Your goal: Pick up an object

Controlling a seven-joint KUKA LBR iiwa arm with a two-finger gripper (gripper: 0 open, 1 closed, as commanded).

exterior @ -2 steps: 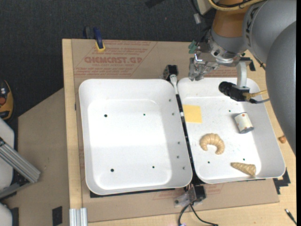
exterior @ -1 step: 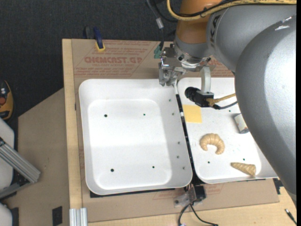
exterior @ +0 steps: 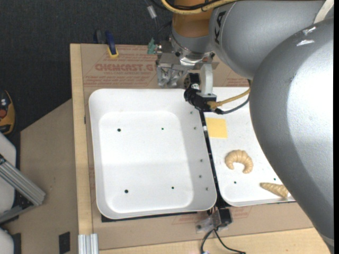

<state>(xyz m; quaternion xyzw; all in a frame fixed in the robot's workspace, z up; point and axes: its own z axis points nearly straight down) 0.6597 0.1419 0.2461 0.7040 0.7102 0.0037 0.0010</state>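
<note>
My gripper (exterior: 169, 77) hangs over the cardboard just behind the back rim of the left bin (exterior: 94, 115), near the seam between the two bins. No object shows at it. In the right bin (exterior: 233, 194) lie a flat yellow square (exterior: 216, 127) close to the dividing rim, a tan croissant (exterior: 239, 160) nearer the front, and a tan pointed pastry piece (exterior: 274, 189) at the front, partly hidden under the arm. The grey arm covers much of the right bin.
A black cable fitting (exterior: 197, 97) hangs off the wrist over the seam between the bins. A blue and yellow clamp (exterior: 111, 44) sits at the bench's back edge. A connector with wires (exterior: 217, 220) lies at the front between the bins.
</note>
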